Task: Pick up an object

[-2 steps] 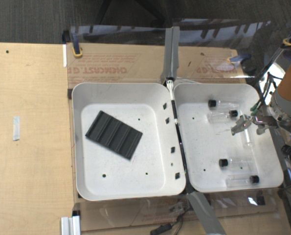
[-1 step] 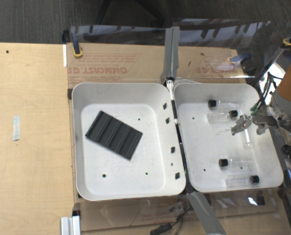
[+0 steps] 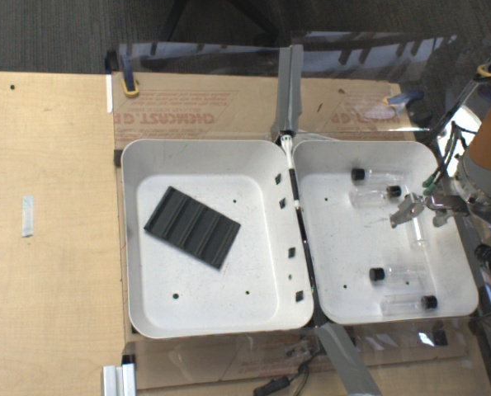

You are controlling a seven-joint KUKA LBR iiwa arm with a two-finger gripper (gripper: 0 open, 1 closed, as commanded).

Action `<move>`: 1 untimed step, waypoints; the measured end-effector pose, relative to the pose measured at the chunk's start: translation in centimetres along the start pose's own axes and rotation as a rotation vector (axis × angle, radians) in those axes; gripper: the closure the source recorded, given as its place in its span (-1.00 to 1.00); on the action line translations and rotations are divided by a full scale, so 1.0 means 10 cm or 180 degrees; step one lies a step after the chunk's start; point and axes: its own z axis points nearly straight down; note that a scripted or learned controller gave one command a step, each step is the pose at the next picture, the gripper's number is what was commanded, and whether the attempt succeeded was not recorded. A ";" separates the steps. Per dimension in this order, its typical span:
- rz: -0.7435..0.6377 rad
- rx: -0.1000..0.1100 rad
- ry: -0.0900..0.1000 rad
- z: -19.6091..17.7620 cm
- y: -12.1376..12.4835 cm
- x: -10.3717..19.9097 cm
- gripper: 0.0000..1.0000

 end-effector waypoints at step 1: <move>-0.0334 -0.0009 -0.0005 0.39 0.75 -0.27 -1.00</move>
